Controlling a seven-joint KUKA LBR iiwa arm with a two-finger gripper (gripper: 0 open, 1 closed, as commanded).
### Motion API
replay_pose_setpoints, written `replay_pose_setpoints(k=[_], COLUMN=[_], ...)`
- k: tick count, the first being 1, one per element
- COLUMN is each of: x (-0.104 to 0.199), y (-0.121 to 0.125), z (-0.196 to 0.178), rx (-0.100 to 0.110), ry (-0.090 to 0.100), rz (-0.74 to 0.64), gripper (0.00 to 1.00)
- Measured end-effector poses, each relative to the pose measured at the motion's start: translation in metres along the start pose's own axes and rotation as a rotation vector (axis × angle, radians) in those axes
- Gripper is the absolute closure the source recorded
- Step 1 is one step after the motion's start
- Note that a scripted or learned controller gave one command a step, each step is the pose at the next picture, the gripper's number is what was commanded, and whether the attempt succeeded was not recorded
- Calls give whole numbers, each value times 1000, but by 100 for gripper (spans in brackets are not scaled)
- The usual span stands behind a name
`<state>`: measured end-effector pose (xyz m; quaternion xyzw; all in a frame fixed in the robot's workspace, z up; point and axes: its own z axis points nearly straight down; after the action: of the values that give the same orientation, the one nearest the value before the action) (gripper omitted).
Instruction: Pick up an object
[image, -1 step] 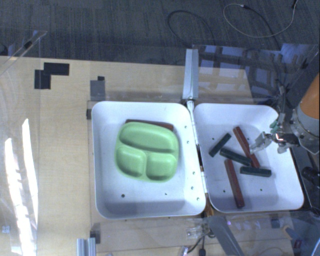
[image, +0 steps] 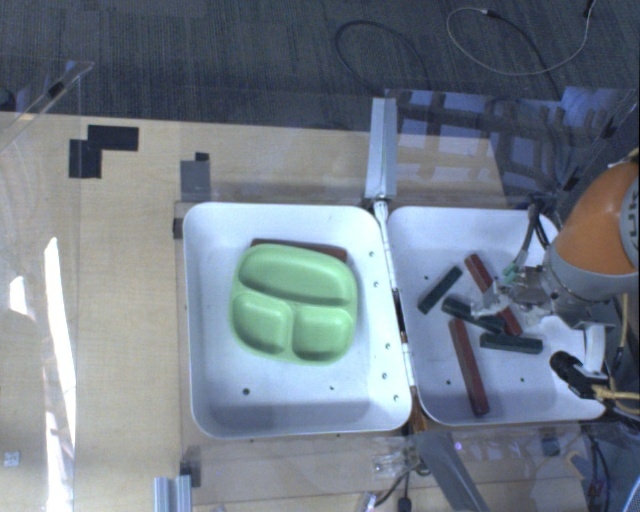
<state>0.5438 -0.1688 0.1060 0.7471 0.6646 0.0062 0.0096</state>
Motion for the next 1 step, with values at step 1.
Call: replay_pose_setpoints(k=[1], x=[2], y=[4], z=[-13], rx=[-8], ry=[2], rz=[-2], gripper=[100])
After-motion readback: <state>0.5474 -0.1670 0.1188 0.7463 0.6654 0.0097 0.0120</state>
